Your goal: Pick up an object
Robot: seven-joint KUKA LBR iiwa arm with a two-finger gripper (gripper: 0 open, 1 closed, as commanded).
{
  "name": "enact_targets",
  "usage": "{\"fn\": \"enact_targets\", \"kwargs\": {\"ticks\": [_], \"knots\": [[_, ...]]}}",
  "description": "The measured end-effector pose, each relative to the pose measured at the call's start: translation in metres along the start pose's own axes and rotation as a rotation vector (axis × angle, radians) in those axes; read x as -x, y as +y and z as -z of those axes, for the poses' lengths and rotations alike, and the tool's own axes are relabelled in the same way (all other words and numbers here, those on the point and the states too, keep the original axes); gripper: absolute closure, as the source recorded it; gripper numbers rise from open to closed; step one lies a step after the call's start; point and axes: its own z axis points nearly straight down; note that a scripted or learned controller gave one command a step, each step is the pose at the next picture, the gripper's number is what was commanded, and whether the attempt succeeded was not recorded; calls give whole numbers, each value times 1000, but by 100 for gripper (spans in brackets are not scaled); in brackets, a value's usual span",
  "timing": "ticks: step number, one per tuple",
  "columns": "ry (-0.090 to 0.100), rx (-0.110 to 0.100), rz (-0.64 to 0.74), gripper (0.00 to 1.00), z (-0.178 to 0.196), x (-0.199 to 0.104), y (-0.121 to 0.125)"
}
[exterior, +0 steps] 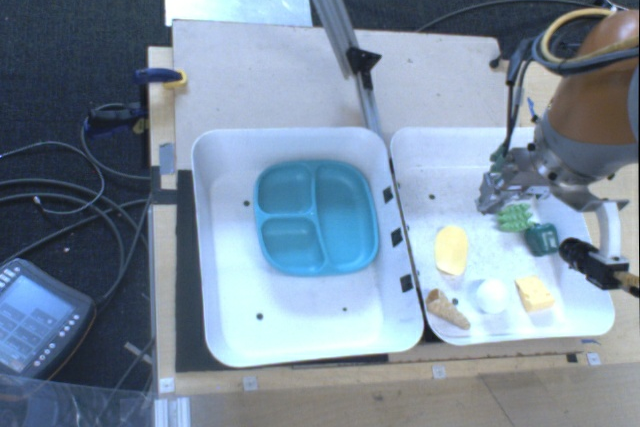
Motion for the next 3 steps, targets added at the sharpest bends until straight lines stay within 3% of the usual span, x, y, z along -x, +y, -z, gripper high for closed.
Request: {"fn": "enact_targets", "kwargs": {"ticks": [1,3], "knots": [[0,-1,0,100,-11,-49,12],[1,1,1,100,2,-164,25]]}}
